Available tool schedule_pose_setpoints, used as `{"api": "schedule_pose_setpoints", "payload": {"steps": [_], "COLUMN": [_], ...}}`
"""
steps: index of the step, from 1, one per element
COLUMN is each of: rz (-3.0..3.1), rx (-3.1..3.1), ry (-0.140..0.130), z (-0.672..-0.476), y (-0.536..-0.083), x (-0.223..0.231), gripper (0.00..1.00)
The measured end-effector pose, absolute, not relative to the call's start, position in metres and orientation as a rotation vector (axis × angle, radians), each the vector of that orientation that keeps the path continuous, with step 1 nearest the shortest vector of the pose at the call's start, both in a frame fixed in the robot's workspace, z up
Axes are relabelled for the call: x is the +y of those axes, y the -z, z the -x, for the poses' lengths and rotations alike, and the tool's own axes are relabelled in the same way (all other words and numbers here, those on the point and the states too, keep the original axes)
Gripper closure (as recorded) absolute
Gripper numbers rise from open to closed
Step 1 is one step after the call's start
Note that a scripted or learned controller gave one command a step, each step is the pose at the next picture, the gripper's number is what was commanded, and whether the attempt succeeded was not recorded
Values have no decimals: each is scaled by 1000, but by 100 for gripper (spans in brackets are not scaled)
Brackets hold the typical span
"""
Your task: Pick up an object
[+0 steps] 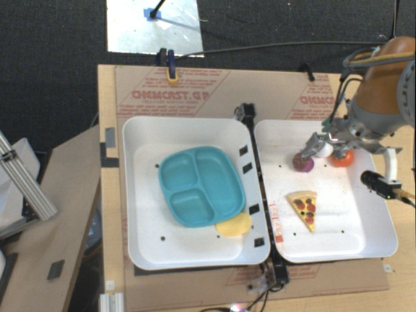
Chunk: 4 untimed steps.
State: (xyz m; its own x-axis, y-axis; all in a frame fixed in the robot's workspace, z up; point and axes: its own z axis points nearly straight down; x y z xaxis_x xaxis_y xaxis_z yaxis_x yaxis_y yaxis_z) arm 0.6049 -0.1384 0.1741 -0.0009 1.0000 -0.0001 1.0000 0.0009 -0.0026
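Note:
In the right bin [364, 239] a small purple object [303, 163] lies near the back left. My gripper [312, 151] hangs just above and to the right of it, its tip close to the object's top. An orange-red round object [342, 157] sits right behind the gripper, partly hidden by it. A toy pizza slice [304, 208] lies flat in the middle of the same bin, apart from the gripper.
The left bin [143, 174] bears a teal divided plate [201, 186] with a yellow flat piece [235, 225] poking out under its front right corner. A black divider [257, 187] runs between the bins.

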Motion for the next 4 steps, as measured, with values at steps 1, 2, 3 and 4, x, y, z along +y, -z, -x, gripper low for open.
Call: {"api": "schedule_pose_setpoints", "payload": {"steps": [1,2,3,4], "rz": [2219,2219,2223,2221], "rx": [-2222,-2221,-2225,-2232], "ry": [-1,-2,4,8], "z": [-606,-606,-608,-614], "y": [-132,-82,-96,-159], "x": [-134,-133,-134,-130], "gripper": [0,0,100,100]}}
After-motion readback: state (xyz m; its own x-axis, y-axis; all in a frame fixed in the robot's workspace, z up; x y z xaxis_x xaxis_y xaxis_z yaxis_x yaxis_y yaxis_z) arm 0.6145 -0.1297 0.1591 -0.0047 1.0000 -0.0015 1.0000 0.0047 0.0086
